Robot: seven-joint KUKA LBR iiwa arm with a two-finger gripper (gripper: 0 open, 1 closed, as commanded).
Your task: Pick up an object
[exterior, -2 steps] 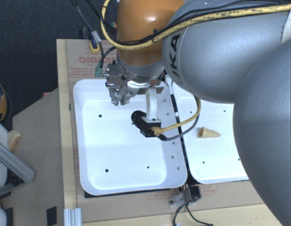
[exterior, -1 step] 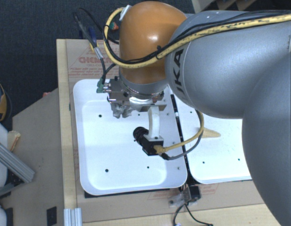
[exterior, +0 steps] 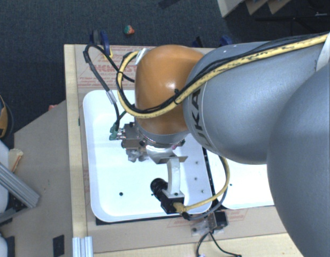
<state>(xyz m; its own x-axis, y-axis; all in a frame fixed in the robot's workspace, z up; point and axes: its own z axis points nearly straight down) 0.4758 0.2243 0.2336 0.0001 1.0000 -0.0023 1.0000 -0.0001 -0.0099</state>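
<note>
My gripper point(exterior: 131, 145) hangs low over the middle of the left white bin point(exterior: 98, 165), under the orange wrist band and the big grey arm that covers most of the view. A small green thing point(exterior: 112, 135) peeks out at the gripper's left edge, just above the bin floor. I cannot tell if it touches the gripper or lies in the bin. The arm hides whatever lies beneath the gripper.
A tiny dark speck point(exterior: 121, 193) lies on the left bin's floor near its front. A strip of the right bin point(exterior: 245, 189) shows under the arm. Black and yellow cables loop over the left bin's back rim. A small red-green item point(exterior: 129, 30) lies on the dark floor beyond the bench.
</note>
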